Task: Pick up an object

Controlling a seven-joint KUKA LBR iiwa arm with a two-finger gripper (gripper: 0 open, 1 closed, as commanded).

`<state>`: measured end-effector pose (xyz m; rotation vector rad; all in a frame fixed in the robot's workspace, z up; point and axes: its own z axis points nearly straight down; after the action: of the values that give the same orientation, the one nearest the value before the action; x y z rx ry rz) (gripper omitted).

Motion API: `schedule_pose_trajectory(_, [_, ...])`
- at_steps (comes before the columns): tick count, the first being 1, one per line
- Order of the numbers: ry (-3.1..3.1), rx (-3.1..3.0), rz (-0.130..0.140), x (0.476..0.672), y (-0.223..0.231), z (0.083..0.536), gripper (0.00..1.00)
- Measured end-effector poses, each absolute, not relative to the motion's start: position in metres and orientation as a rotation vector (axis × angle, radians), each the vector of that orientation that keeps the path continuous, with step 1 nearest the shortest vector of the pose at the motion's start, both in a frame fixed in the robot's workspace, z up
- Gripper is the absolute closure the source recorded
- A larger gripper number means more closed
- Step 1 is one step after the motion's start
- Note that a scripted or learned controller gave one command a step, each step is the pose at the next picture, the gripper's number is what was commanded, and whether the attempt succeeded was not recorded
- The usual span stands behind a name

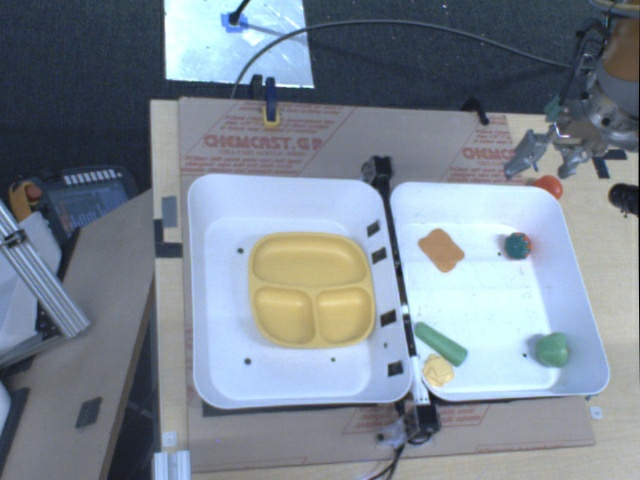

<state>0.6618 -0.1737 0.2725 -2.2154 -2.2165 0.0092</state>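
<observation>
My gripper hangs over the far right corner of the right bin, its two fingers spread open. A small red ball lies just below the fingertips at the bin's back rim, not gripped. Inside the right bin are an orange flat piece, a teal ball, a green ball, a green cylinder and a yellow piece.
The left bin holds a yellow divided tray. A black divider with clips runs between the bins. A cable arcs across the dark floor behind the bench. Metal rails and a controller sit at the left.
</observation>
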Motion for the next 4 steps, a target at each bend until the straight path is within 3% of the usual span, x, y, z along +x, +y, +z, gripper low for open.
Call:
schedule_pose_trajectory(1, [-2.226,-2.219,-0.001,0.664,-0.173,0.281,0.0])
schedule_pose_trajectory(2, [-2.223,-2.219,0.002,0.655,-0.172,0.223,0.0])
schedule_pose_trajectory(4, [-2.228,-2.215,0.0,0.663,-0.163,0.137,0.0])
